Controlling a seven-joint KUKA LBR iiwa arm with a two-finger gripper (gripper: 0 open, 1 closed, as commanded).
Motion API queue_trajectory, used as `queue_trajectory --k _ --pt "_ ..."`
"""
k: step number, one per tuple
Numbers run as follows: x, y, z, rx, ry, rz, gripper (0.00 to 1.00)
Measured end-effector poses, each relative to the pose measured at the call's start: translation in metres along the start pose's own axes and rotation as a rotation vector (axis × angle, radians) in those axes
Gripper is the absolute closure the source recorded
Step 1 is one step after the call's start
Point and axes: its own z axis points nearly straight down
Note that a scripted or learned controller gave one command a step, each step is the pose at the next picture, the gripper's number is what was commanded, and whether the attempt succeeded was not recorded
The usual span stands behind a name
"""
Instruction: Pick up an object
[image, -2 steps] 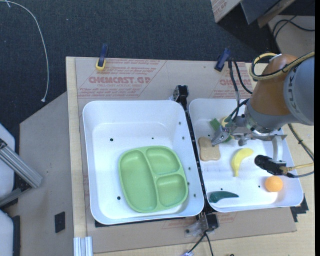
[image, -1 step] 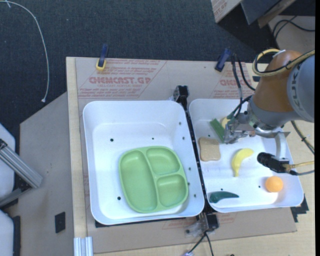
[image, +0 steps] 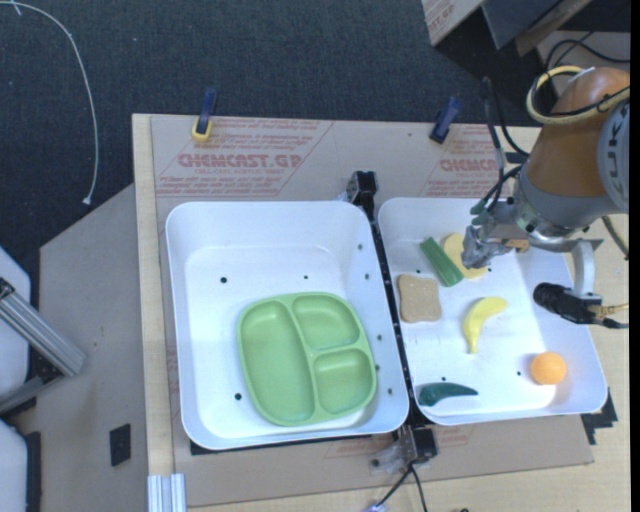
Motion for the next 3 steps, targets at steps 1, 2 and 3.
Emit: queue_trajectory --k 1,2,3 --pt "0.0 0.001 -0.048 -0.001 0.0 -0.001 1.0" --pt "0.053 0.01 -0.038 0.005 0.002 -0.003 1.0" --pt "0.111 0.017 -0.033 0.003 0.002 -0.005 1.0"
